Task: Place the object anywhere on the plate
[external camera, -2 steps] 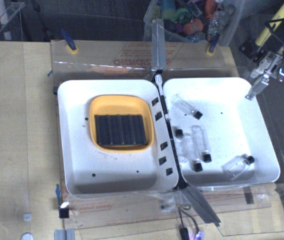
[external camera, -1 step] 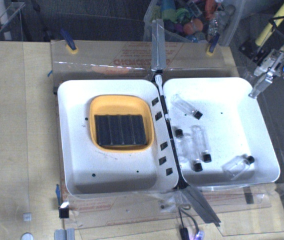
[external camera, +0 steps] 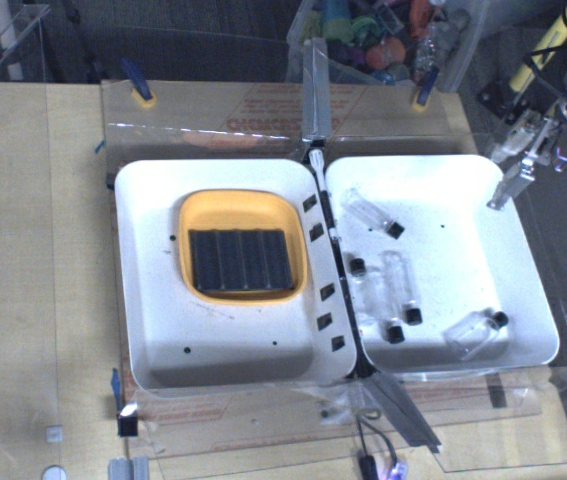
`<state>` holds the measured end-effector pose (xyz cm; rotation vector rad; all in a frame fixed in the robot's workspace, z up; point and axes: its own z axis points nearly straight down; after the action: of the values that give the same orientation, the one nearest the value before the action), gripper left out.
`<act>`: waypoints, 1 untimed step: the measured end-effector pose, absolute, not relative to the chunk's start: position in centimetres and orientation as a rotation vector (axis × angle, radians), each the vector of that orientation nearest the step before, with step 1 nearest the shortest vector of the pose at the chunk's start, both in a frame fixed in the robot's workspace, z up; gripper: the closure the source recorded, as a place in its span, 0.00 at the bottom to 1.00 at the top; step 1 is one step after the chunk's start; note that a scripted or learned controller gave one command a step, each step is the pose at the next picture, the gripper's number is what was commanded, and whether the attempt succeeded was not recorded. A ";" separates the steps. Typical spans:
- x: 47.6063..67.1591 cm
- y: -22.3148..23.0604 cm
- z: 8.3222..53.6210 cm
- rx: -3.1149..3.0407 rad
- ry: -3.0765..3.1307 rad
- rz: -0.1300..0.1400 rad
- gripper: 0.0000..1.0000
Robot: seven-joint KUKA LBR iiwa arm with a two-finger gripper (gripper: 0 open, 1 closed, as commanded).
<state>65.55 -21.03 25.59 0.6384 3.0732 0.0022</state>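
- Room first: your left bin (external camera: 143,268) holds one yellow plate (external camera: 195,218) set toward its middle, with bare white floor showing on all four sides of it, widest along the near edge.
- On that plate you have a dark ribbed tray (external camera: 241,260) covering most of the plate's floor, so only the yellow rim stays uncovered.
- The divider (external camera: 331,268) between the two bins runs from far to near; count five small dark marks down its left face.
- In your right bin (external camera: 503,258) the far-right quarter is open white floor, and the things crowd the left and near parts.
- Count the clear vials with black caps there: one near the far left (external camera: 373,214), two or three lying together by the divider (external camera: 388,290) (too see-through for you to separate surely), and one at the near right (external camera: 473,330) close to the bin's front wall.
- Your gripper (external camera: 508,190) hangs over the right bin's far-right corner, right at the rim, well apart from every vial.
- You cannot tell whether the fingers are apart or together; they are too small and blurred.
- Nothing sits between the fingers that you can see.
- Beyond the bins, the table (external camera: 33,268) lies bare on your left, and one clear tub of coloured toys (external camera: 383,18) stands behind.
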 end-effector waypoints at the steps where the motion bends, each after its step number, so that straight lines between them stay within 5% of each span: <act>1: 65.7 -22.1 24.3 0.439 3.109 0.002 0.00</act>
<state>65.68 -22.14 24.26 0.4391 3.1087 0.0022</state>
